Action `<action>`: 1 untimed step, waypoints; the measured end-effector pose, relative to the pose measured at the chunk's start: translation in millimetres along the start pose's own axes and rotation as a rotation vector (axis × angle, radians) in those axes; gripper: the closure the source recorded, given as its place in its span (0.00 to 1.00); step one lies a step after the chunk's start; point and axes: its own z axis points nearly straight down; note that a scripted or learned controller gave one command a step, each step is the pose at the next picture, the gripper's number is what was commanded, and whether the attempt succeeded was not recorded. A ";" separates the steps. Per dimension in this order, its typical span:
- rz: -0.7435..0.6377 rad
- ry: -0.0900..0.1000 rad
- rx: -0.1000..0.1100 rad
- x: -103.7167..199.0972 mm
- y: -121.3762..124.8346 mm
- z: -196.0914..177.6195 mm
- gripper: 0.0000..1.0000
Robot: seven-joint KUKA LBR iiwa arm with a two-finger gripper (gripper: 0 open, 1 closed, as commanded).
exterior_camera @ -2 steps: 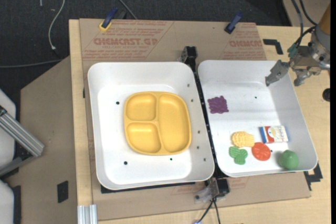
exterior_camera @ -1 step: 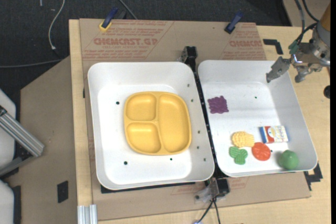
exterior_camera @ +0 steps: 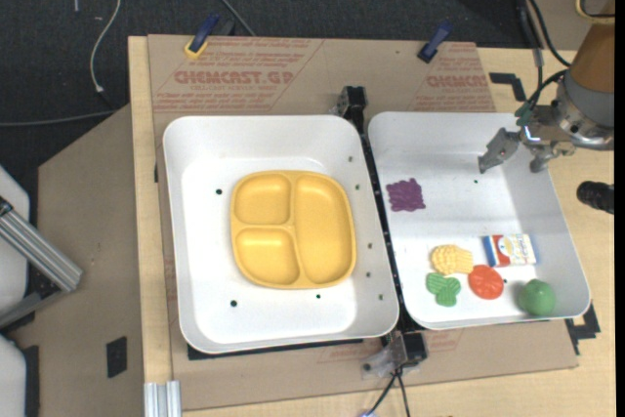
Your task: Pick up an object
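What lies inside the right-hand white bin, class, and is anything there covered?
Inside the right bin lie purple grapes, yellow corn, a green piece, a red piece, a green ball and a small carton. The gripper hides a patch of floor.

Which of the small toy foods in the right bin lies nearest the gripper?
The purple grapes, lying alone, closest to the gripper; the others cluster at the near edge.
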 end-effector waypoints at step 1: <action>0.000 0.000 0.001 -8.2 -2.9 57.8 0.00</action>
